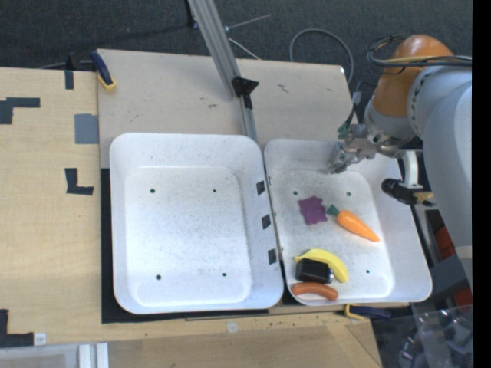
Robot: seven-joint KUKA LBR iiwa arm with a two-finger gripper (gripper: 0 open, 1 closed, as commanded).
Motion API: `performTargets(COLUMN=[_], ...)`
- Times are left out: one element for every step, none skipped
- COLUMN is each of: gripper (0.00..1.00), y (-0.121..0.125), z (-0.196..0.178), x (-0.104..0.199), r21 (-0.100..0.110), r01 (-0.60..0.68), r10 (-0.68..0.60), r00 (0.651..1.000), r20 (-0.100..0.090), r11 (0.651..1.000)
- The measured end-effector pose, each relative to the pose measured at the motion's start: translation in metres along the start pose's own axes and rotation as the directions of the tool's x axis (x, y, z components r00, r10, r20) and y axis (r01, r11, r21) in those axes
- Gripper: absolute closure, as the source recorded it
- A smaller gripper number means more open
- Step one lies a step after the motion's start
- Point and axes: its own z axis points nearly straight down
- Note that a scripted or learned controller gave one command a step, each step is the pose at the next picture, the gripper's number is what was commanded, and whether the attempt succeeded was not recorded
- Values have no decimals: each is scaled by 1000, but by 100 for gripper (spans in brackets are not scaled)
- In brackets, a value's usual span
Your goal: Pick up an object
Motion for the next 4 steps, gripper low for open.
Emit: performTargets(gripper=[100, 100, 100, 100], y=[1, -3, -10, -25], z=[-64, -124, -185, -188], x=[-4, -10, -7, 40], r21=[-22, -21, -23, -15], r01=[1, 1, 1, 5], r10=[-1, -1, -1, -5], r00=[1000, 1000, 1000, 1000], r20=[1, 0, 0, -3], r11=[1000, 1000, 1000, 1000])
